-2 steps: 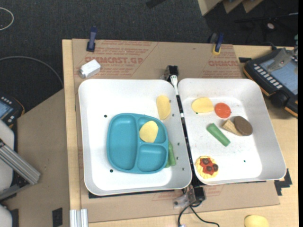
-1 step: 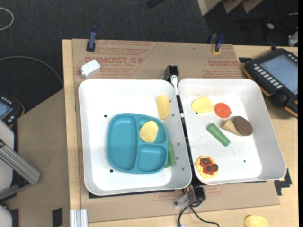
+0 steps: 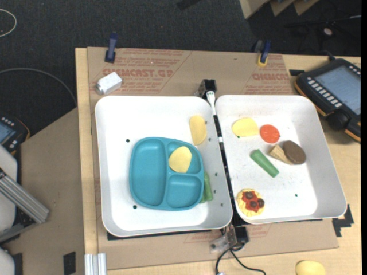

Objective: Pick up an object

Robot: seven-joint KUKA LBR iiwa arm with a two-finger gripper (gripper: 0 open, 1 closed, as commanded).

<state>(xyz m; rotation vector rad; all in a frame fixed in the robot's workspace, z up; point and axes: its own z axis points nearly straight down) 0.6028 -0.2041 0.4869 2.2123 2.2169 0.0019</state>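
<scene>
The blue tray point(image 3: 155, 173) fills much of the left bin point(image 3: 112, 153); bare floor lies along its left side. The right bin's point(image 3: 321, 153) lower right floor lies open.

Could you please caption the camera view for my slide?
Blue divided tray holding a yellow piece in left bin; toy foods in right bin.

Left white bin point(image 3: 109, 153): a teal three-compartment plastic tray point(image 3: 152, 173) lies flat, a pale yellow oval piece point(image 3: 180, 159) in its upper right compartment; a yellow oblong piece point(image 3: 198, 129) lies beside the tray's upper right. Right white bin point(image 3: 321, 153): a yellow flat piece point(image 3: 245, 127), an orange-red round piece point(image 3: 269, 133), a brown-and-tan cone-shaped piece point(image 3: 288, 152), a green stick point(image 3: 264, 162) lying diagonally, and a small pizza-like disc point(image 3: 251, 201) at the lower left corner.
</scene>
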